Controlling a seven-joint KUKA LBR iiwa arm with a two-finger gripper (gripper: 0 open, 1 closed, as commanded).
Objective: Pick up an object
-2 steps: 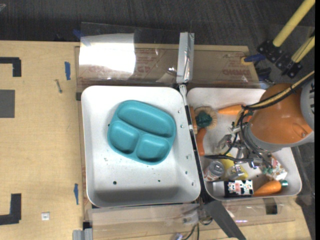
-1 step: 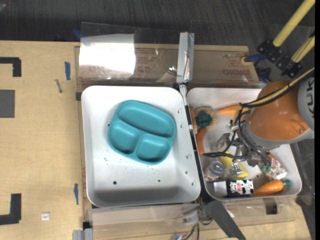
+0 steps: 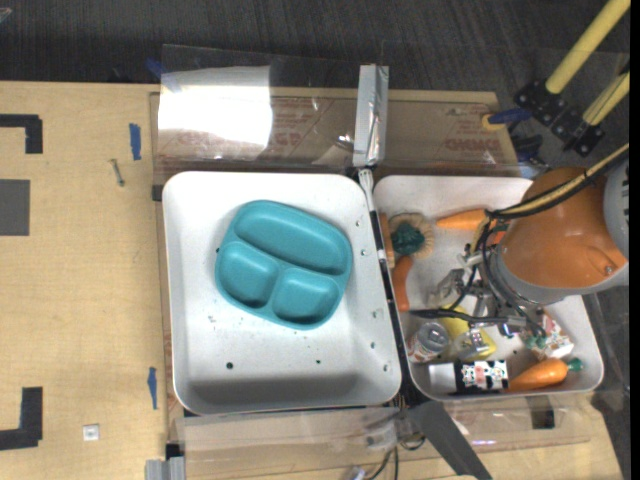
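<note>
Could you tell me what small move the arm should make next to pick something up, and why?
Probably a short, straight descent. The arm hangs over the right bin, where small items crowd together, including a carrot at the near edge. The teal tray sits alone in the left bin, so there is no reason to cross over.

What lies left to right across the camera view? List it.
Bench → left bin → teal divided plate → clear divider → right bin, where the arm reaches in over its small objects.
</note>
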